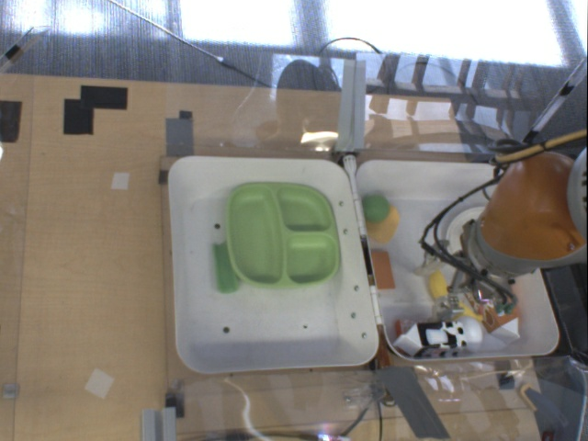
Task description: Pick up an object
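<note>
1. Over the right bin [404, 177], the arm [533, 214] reaches in from the right, its orange band above the wrist.
2. Its end effector [473, 297] sits low in that bin, among cables and small items; whether it is open or closed cannot be told.
3. Just left of it lies a yellow piece [438, 286], and below it a black-and-white item [447, 336] rests near the bin's front wall.
4. A green-and-yellow toy [379, 216] lies near the bin's left wall, well apart from the end effector.
5. An orange-brown block [383, 269] lies below that toy, by the same wall.
6. The left bin [197, 274] holds a green divided tray [281, 233], with a green bar [225, 267] touching its left edge.
7. Both bins sit side by side on the wooden desk [83, 274].
</note>
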You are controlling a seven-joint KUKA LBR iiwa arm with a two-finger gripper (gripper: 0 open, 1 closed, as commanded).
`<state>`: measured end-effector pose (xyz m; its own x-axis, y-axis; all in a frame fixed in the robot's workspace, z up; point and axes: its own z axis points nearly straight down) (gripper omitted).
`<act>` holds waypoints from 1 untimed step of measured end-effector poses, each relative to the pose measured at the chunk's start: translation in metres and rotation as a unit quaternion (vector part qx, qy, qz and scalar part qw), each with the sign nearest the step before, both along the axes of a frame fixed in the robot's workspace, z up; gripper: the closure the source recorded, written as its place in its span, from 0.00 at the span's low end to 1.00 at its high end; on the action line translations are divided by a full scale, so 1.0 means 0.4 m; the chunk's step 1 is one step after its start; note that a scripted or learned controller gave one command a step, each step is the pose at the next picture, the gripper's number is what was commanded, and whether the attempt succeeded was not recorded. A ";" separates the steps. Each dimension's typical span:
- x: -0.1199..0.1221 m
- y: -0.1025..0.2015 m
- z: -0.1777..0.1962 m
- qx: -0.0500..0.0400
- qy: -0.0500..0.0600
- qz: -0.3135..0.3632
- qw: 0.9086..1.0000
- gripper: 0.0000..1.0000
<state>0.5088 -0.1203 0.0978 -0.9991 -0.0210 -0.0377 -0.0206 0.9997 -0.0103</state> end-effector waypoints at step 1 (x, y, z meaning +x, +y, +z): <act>-0.011 0.022 -0.004 0.001 0.001 -0.016 1.000 0.00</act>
